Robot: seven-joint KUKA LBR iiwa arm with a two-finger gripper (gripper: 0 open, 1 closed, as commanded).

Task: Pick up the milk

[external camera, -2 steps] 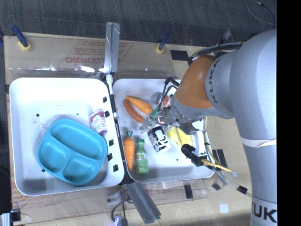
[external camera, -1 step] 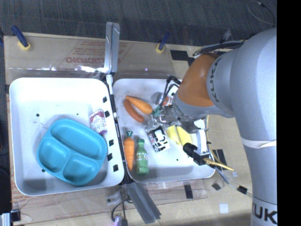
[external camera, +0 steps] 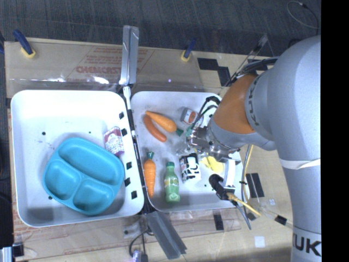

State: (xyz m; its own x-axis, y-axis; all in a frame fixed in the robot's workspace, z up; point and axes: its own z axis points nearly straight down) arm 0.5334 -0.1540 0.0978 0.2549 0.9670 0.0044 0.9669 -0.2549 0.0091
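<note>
Reaching in from the right, the grey arm (external camera: 283,113) with its orange band (external camera: 237,105) bends down over the right bin (external camera: 163,203). Jaws (external camera: 195,146) sit low, just above the milk (external camera: 189,167); whether they are apart or together cannot be told, the wrist blocks them.

Counts: two white bins side by side on the surface (external camera: 71,59). Left bin (external camera: 27,108) has one blue divided tray (external camera: 83,174) with three compartments, plus one small pink-and-white packet (external camera: 114,141) near its right wall. Right bin has two carrots: one carrot (external camera: 149,174) lying near the left wall and a second, larger carrot (external camera: 160,121) toward the back. Also one orange-red sausage-shaped piece (external camera: 154,129) touching that larger carrot, one green bottle (external camera: 172,183), one small can (external camera: 188,115), one yellow item (external camera: 212,164) partly hidden, one milk.

Milk: small carton, white with black cow-style patches, lying in the right bin's middle, just right of the green bottle and just beside the yellow item. Top edge is close under the wrist. Not seen between the fingers, resting on the bin floor.
</note>
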